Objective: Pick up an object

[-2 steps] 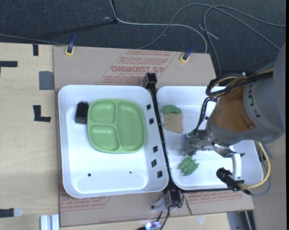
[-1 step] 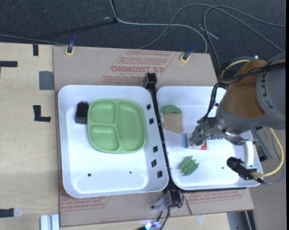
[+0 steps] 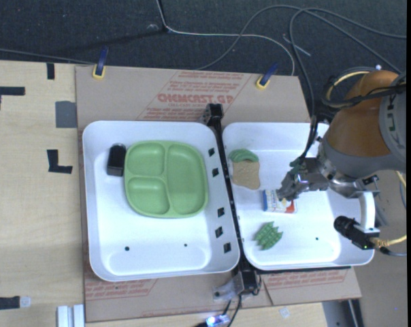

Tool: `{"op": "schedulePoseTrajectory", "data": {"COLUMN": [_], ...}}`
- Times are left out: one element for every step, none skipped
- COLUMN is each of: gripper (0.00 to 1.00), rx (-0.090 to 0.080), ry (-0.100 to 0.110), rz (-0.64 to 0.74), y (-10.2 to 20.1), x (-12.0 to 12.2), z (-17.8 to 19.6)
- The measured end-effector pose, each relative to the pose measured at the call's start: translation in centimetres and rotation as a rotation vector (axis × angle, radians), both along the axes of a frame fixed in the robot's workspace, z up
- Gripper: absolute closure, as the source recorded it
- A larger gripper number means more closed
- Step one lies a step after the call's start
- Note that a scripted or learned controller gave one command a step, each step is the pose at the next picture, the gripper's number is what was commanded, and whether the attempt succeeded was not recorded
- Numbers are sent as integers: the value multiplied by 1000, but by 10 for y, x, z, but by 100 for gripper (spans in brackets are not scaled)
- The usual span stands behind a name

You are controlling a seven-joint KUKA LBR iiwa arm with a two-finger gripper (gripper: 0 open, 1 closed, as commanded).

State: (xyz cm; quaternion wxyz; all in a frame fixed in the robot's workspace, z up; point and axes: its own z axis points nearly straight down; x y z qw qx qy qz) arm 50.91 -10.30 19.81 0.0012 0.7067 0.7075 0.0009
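- We read the green spiky toy (image 3: 267,235) as nearest the camera, lying loose in the right bin (image 3: 328,254), just in front of the small card packet (image 3: 279,201)
- We see the gripper (image 3: 290,188) poised at the packet's upper right edge, presumably lowered for a grasp; we cannot tell whether it is spread or closed, nor whether it grips anything
- The packet, our likely target, lies flat near the bin's middle: white with blue and red print
- Behind and left of the packet rest a tan block (image 3: 246,175) and a green rounded piece (image 3: 244,157), touching
- Far left of the packet, the left bin (image 3: 100,251) holds a green divided plate (image 3: 167,179) beside a black item (image 3: 116,160)
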Motion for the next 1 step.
{"op": "schedulePoseTrajectory", "data": {"gripper": [100], "rx": [0], "ry": [1], "rz": [0], "y": [0], "x": [1], "z": [27]}}
